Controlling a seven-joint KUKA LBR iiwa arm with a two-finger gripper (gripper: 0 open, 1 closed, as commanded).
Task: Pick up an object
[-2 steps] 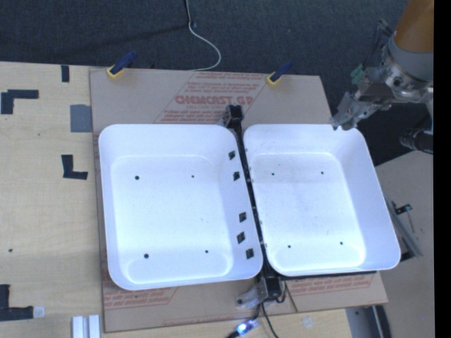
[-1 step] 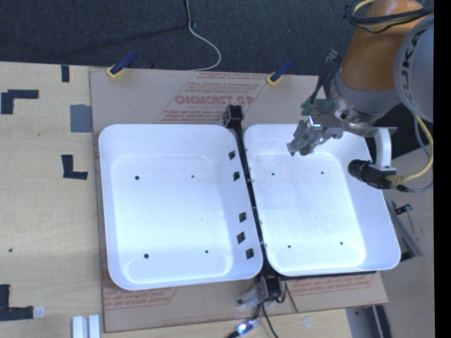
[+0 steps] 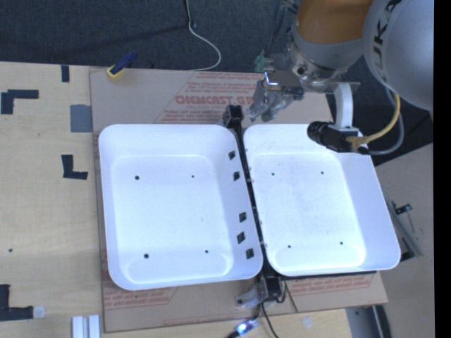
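White left bin (image 3: 120,182), white right bin (image 3: 366,217), gripper (image 3: 271,104) above far rims

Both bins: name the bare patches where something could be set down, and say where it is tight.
The left bin has a bare floor from wall to wall. The right bin is bare across its middle and near side. It is tight at the right bin's far edge, where the gripper hangs by the divider and the black fitting overhangs the rim.
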